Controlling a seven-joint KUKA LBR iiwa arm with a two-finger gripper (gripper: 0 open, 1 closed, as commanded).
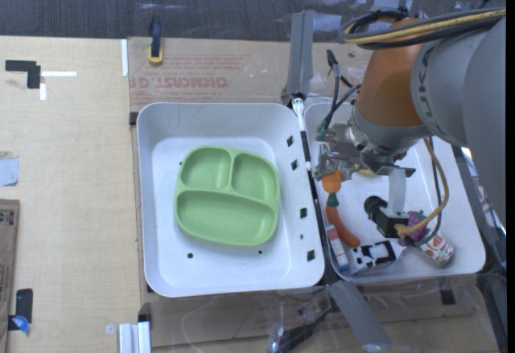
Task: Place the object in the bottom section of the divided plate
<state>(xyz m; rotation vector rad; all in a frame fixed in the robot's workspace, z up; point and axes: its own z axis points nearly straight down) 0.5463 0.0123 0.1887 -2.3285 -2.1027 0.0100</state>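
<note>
Pincer [331, 176] over the right bin [467, 259], masked by wrist (spread indiscernible), orange object [331, 180] beneath.

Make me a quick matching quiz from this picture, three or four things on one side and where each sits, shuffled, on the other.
Things:
1. green divided plate
2. carrot
3. gripper
4. yellow-handled clamp

Places:
A. in the right bin, by its left wall
B. on the cardboard behind the bins
C. in the left bin
D. above the carrot's top end

Pairs: 1-C, 2-A, 3-D, 4-B
</note>
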